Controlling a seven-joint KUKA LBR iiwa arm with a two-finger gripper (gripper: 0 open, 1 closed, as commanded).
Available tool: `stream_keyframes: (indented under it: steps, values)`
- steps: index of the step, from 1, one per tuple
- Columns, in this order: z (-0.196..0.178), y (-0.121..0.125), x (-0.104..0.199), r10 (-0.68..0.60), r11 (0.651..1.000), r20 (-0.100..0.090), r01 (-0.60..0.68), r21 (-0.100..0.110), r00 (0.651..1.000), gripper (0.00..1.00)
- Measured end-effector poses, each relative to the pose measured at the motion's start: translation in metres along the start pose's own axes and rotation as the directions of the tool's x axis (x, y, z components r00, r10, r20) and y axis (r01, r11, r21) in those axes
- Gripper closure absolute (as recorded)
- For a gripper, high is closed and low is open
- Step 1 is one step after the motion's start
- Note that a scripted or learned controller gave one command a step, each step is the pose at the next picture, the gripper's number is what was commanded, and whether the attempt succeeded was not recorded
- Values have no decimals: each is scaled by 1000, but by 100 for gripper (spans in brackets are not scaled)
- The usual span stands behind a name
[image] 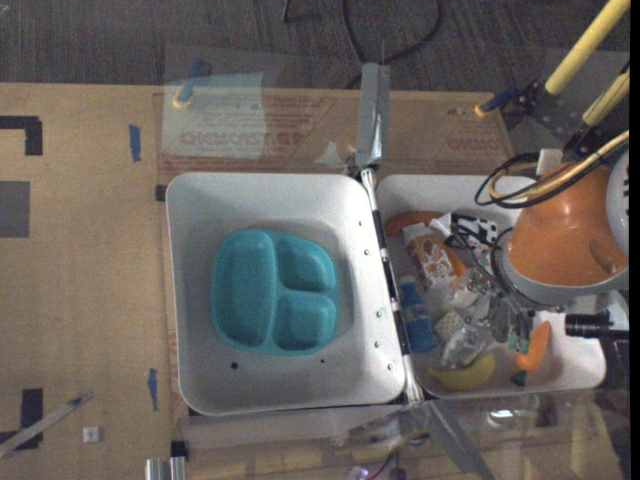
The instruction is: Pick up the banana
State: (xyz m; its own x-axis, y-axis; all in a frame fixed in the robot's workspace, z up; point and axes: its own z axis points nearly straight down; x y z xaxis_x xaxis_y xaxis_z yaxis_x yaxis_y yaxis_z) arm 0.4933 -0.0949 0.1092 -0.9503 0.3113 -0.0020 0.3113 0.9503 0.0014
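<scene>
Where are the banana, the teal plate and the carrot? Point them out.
banana (468, 373): camera view, middle of its curve.
teal plate (232, 283): camera view, left compartment.
carrot (537, 348): camera view, orange body.

You see the arm (575, 243) as a rounded orange dome over a pale grey ring, with black and yellow cables (530, 180) looping across its top and left side.

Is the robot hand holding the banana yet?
Cannot tell: the arm covers its gripper. The banana lies in the right bin.
</scene>
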Motion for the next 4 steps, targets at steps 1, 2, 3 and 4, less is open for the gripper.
stream_keyframes:
  steps: [1,2,3,4]
  values:
    - [-46,-70,-13,-301,954,5,301,2,954,0]
    - [13,-39,-4,-452,892,18,452,12,892,0]
    - [0,-37,-9,-450,893,35,450,15,892,100]
    - [2,-43,-39,-272,962,8,272,0,962,100]
